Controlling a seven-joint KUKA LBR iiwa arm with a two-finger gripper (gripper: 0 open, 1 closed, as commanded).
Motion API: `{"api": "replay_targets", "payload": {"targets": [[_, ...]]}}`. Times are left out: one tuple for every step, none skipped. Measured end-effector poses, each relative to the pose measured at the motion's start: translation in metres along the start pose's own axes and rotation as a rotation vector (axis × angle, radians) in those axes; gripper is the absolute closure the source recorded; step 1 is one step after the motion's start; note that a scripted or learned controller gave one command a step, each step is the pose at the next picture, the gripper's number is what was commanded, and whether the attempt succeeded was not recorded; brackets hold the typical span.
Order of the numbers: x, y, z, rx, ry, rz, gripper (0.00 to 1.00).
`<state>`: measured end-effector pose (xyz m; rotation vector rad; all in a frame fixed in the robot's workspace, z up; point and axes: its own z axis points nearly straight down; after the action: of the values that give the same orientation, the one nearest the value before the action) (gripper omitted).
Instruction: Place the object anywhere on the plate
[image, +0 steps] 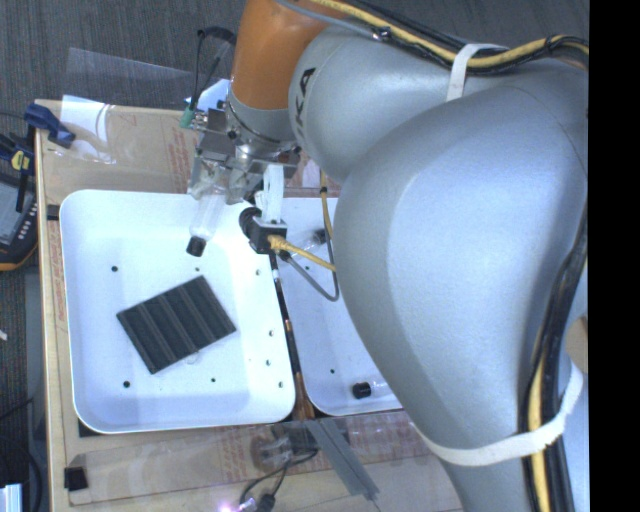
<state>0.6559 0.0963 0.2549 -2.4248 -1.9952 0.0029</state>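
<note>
The big grey arm comes in from 3 o'clock and covers most of the right half. Its orange band sits near 12 o'clock. Below it, the gripper points down toward 7 o'clock, fingers spread apart.

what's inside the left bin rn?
The left bin holds a dark ribbed plate lying flat near its middle. The pincer hangs over the bin's upper right part, hiding the floor beneath it.

left bin open, ridged plate (central)
</note>
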Motion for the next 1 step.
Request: {"api": "replay_targets", "payload": {"targets": [[0.0498, -0.011, -0.0868, 0.0, 0.001, -0.058, 1.0]]}}
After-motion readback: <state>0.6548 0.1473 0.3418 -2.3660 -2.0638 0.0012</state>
